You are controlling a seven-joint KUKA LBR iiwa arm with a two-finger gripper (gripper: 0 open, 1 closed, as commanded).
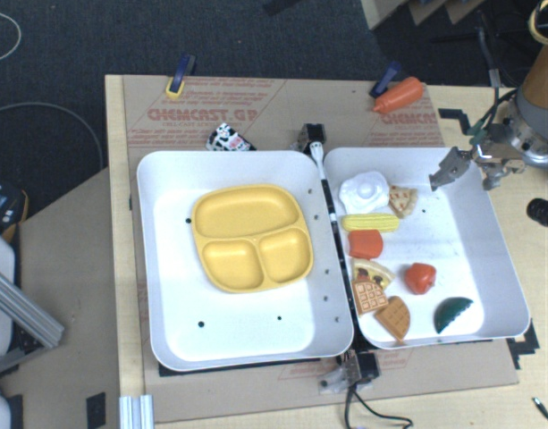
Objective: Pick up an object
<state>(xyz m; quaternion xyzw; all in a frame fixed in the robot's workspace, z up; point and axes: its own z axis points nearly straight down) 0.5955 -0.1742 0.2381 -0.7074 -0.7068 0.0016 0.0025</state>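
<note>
The nearest candidate, a small tan cracker-like piece [401, 200], lies in the upper part of the right bin [488, 239], just to the view's left of the pincer [470, 170] and slightly lower, touching a white rounded cup shape [364, 189]. Below it a yellow corn cob [371, 223] lies with its long axis across the bin. The pincer hangs over the bin's upper right corner with its two dark fingers spread apart and nothing between them. The toys look smooth, hard plastic; the yellow divided tray [251, 236] sits in the left bin [166, 311].
</note>
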